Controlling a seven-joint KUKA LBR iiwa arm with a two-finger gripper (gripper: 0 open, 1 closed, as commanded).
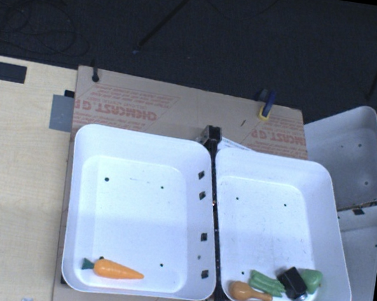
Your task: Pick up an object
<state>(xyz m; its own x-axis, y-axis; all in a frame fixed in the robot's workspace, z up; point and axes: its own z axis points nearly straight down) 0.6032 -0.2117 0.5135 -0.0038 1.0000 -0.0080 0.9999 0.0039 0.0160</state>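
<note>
Near the front wall of the left bin [140,140] lies an orange carrot [118,270], on its side and alone, with bare floor all round it. That makes it the easiest pick. In the right bin [278,165] a green pod [266,283], a black block [293,282], a green lump [312,278] and a tan gourd [249,293] crowd the front corner, touching. The task looks to be at its start: nothing is lifted. How the jaws stand I cannot tell. The next move calls for an approach above the carrot, jaws set across its width.
</note>
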